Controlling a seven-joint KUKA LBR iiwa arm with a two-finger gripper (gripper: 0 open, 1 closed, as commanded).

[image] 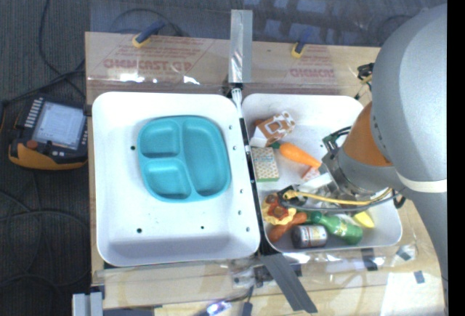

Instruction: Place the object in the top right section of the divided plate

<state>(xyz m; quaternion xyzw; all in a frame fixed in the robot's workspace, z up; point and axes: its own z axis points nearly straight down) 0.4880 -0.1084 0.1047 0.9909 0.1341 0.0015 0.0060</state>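
The gripper (305,195) sits low inside the right bin (378,235), over the clutter near that bin's middle. Whether its jaws are apart or together cannot be told; cables and the wrist body hide them. No item is seen between them. A yellow cable (341,200) runs across just beside it.

Immediately beyond the gripper, toward the far side of the right bin, lies an orange carrot (299,155); it is just beside the tool, contact unclear. Farther back in the same bin is a brown and white carton (273,128). A pale green sponge-like block (264,163) rests against the bin's left wall. Toward the near wall of the right bin lie a dark can (309,236), a green bottle (336,225) and red-orange pieces (280,213), crowded together.

The arm (410,96), grey with an orange band, rises over the right bin's right side.

Left of the right bin, the left bin (116,235) holds the teal divided plate (183,157), lying flat near its centre. All three plate sections are bare.
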